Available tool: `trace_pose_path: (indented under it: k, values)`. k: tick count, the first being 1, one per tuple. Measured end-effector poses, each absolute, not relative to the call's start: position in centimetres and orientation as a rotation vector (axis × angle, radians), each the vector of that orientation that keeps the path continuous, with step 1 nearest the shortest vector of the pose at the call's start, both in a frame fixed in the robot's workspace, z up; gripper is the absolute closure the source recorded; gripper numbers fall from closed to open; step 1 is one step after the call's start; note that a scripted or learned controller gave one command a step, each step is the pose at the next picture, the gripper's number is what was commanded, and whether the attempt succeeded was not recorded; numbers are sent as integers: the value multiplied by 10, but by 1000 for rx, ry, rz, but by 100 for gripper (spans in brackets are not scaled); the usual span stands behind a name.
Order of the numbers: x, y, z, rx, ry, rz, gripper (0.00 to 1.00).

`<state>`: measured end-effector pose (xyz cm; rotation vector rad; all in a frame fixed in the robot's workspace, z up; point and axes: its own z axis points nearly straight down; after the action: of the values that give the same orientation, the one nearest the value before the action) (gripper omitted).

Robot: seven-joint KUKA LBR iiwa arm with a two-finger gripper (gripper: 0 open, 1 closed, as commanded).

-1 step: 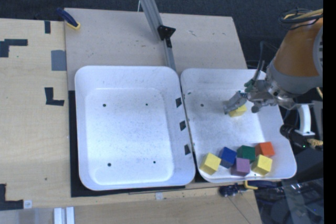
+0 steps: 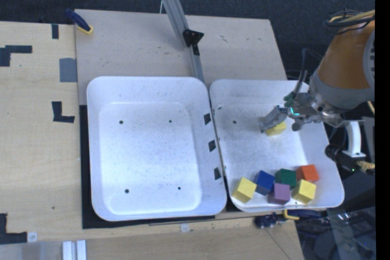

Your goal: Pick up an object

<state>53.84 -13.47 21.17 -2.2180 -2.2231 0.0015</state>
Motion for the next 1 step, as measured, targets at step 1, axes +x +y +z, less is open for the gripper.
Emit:
trace_pose_path:
  k: [1]
  values:
    - [531, -142, 159, -2217, -2218, 8, 0]
